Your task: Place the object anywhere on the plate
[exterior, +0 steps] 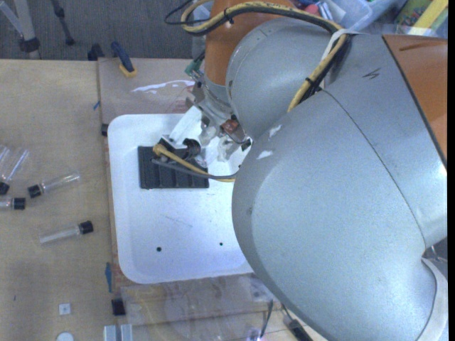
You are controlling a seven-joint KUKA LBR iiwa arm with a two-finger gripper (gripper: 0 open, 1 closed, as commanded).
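1. Nearest the camera, the grey arm [334, 212] bulks over the right half of the view, hiding most of what lies under it.
2. At the bottom edge a clear plastic piece [206, 307] lies on the table [50, 119], just in front of the bin.
3. Left of the bin, several small clear vials with black caps [67, 231] are scattered on the table, well apart from the bin.
4. The white bin [170, 240] sits in the middle; its near floor is bare except for two tiny dark specks.
5. Further back in the bin lies the object, a flat black ribbed block [167, 170], rectangular, with parallel grooves running along its length. It rests on the bin floor near the left wall.
6. The tool [202, 144] hangs over the block's right end, touching or just above it. Cables and the wrist cover its tips, so I cannot tell their state.
7. Above the wrist sits the orange band [238, 6], with a yellow-and-black cable [249, 13] looping across it.
8. At the far left, a blue clamp [122, 57] lies on the brown board [142, 84] behind the bin.
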